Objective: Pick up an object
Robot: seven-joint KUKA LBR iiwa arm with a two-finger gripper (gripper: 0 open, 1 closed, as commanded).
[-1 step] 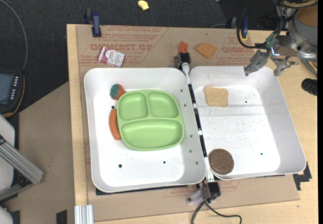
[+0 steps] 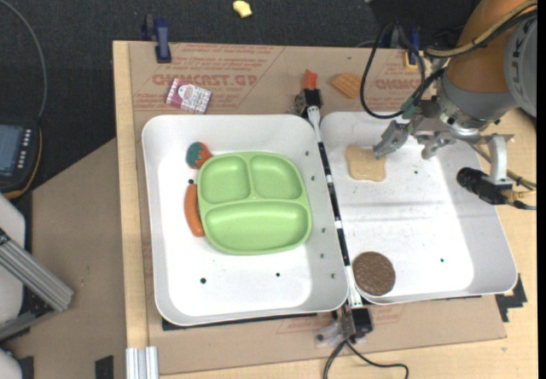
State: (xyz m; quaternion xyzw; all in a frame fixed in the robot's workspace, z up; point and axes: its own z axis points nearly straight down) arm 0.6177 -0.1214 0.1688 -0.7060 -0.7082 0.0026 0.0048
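Jaws (image 2: 408, 140) beside tan slice (image 2: 366, 164), long axis up-down

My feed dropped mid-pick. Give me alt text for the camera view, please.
The gripper hangs low in the right bin, at the edge of a tan bread-like piece; a brown disc lies near that bin's front corner. The left bin holds a green divided plate, an orange sausage-like piece and a small teal-and-red item.
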